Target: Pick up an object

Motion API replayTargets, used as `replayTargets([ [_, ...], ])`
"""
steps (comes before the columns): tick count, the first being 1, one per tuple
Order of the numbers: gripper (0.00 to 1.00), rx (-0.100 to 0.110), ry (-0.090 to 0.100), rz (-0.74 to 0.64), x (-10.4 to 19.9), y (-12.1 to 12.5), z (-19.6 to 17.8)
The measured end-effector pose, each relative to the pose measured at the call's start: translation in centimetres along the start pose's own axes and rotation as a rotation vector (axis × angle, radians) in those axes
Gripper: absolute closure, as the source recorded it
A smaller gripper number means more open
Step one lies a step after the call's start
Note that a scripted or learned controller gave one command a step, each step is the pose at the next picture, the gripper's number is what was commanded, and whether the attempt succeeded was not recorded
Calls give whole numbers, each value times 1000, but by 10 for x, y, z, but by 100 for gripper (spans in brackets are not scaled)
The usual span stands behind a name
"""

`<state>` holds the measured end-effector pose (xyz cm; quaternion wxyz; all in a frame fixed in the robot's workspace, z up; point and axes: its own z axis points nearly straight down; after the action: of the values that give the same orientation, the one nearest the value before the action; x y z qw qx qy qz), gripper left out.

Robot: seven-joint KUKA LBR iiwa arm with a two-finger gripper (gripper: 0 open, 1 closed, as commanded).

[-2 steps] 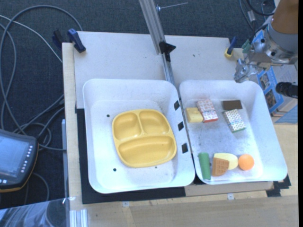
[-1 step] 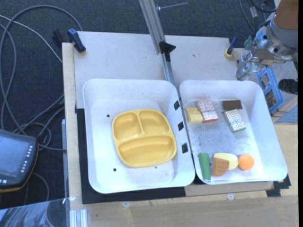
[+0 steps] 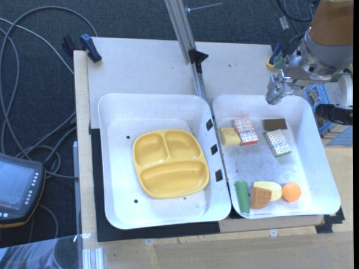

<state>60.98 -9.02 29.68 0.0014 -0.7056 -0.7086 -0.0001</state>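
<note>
We saw the table [image 3: 140, 66] carrying two shallow white bins side by side. The left bin [image 3: 115, 150] held a yellow divided plate [image 3: 170, 163] near its middle. The right bin [image 3: 320, 167] held the small things. The arm [image 3: 331, 32] reached in at the table's far right corner, and its tool [image 3: 276, 93] hung just over the far rim of the right bin, with nothing between its fingers; how far they stood apart we could not tell.

In the right bin's far half lay a red-and-white patterned box [image 3: 245, 131], touching a yellow block [image 3: 229, 136] on its left. Near them, toward the bin's right wall, a brown block [image 3: 274, 124] lay just beside a green-patterned box [image 3: 279, 143]. Along the bin's near edge we found a green cylinder [image 3: 242, 196], then a waffle-like piece [image 3: 260, 197] leaning on a yellow piece [image 3: 271, 190], and an orange ball [image 3: 291, 192] nearest the right corner.
</note>
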Motion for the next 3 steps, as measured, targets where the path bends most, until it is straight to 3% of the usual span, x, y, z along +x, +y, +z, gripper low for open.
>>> replayTargets([
  [1,100,3,1,-1,47,-25,23],
  [3,100,2,1,-2,131,-70,33],
])
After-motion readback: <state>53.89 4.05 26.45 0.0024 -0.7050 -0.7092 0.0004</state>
